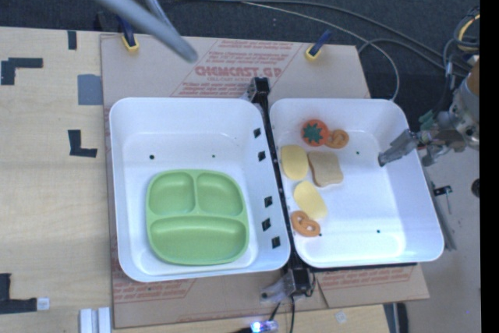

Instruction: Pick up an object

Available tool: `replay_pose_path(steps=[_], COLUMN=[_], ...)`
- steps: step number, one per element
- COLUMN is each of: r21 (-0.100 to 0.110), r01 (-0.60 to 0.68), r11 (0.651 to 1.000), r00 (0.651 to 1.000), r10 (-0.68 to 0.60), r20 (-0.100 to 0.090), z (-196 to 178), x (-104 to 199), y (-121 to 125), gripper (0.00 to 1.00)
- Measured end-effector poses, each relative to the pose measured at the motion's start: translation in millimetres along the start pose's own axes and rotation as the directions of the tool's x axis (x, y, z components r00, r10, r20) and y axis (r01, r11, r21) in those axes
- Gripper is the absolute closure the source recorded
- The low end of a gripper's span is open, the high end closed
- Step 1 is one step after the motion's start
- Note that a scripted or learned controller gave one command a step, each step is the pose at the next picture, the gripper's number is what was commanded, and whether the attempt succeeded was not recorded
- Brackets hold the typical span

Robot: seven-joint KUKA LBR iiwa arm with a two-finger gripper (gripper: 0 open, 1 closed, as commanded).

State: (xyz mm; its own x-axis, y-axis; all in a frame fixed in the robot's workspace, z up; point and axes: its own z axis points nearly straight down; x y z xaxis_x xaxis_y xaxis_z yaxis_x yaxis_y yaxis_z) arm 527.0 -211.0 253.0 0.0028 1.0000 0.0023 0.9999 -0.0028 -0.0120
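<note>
Toy food [312, 168], well left of jaws [387, 157]

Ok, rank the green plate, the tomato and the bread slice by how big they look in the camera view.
1. Green plate, by far the largest, in the left bin.
2. Bread slice, in the right bin.
3. Tomato, somewhat smaller than the bread.
All three lie at a similar distance from the camera, so the order looks safe.
</note>
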Motion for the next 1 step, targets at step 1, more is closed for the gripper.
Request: replay_pose_path(steps=[1], r21=[-0.011], r01=[0.004], r11=[1.000], r00=[1.000], r10=[-0.004], r20=[0.003], z=[-6.1], x=[0.6], y=[2.4], gripper=[0.00])
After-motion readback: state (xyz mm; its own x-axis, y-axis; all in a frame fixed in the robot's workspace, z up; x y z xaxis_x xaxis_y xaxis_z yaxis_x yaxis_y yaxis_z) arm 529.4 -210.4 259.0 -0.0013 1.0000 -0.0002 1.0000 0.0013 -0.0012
